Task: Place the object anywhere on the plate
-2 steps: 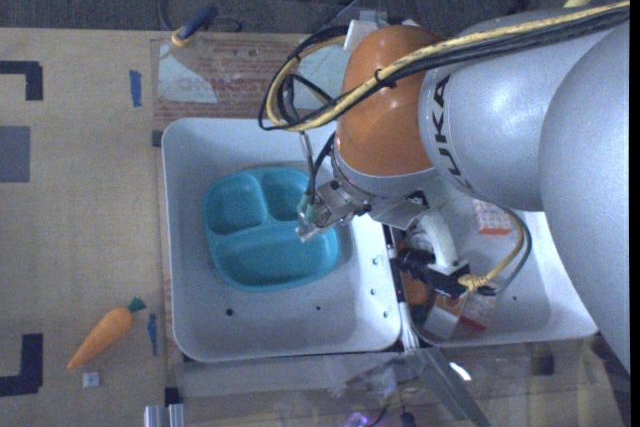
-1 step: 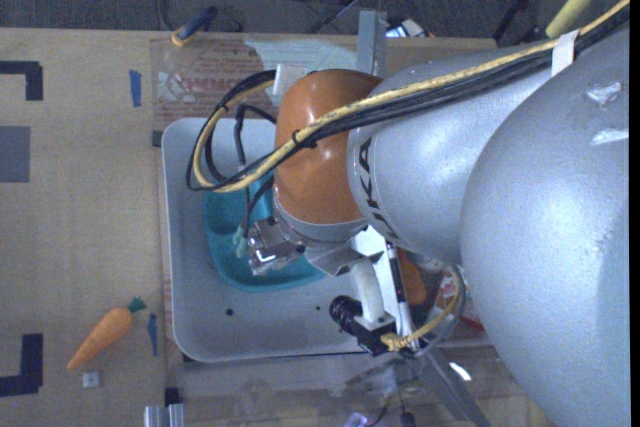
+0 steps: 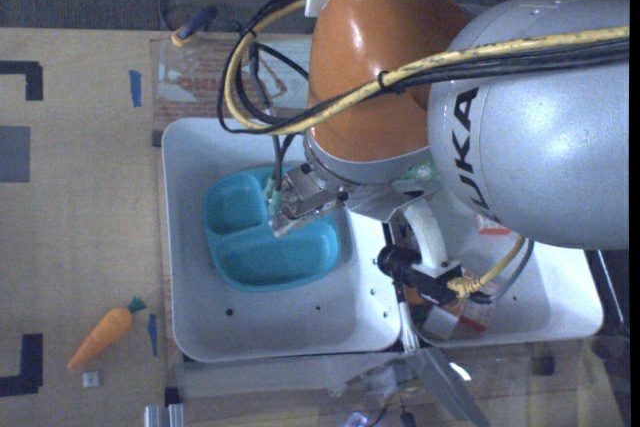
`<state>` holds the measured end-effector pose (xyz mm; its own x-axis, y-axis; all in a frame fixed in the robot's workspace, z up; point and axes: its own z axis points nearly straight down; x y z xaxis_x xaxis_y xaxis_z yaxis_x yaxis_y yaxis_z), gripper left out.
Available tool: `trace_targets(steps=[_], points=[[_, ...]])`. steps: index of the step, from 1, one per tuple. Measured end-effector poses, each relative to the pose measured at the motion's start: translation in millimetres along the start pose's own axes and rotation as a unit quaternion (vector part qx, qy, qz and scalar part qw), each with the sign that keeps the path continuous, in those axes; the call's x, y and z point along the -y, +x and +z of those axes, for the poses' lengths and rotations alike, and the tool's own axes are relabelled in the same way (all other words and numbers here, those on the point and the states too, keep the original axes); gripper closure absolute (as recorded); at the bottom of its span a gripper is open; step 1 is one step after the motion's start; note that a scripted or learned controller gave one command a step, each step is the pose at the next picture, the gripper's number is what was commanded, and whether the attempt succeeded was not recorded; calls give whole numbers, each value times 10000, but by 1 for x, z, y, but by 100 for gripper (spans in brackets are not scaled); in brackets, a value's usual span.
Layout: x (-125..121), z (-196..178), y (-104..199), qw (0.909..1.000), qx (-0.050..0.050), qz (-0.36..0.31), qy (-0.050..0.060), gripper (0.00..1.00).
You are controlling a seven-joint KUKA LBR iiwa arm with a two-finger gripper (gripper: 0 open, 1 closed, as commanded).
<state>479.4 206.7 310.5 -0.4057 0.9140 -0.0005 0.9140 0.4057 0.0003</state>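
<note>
my gripper [image 3: 287, 200] hangs over the blue divided plate [image 3: 268, 240] in the left white bin [image 3: 190, 245], at the plate's 1 o'clock rim; my jaw opening: cannot tell from this view, and i see nothing between them; the toy carrot [image 3: 100, 337] lies on the bench [image 3: 70, 245] outside the bin, at 8 o'clock from the plate, well apart from it; the right white bin [image 3: 560, 305] sits under my arm [image 3: 530, 115].
</note>
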Motion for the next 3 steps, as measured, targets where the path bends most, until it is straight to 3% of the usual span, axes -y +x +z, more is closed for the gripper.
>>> trace_targets(steps=[1, 2, 3], points=[[0, 81, 2, 9999, -2, -124, 8, 100], [27, 108, -61, 9924, -7, -1227, 12, 100], [-5, 158, 7, 9910, -8, -1342, 13, 100]])
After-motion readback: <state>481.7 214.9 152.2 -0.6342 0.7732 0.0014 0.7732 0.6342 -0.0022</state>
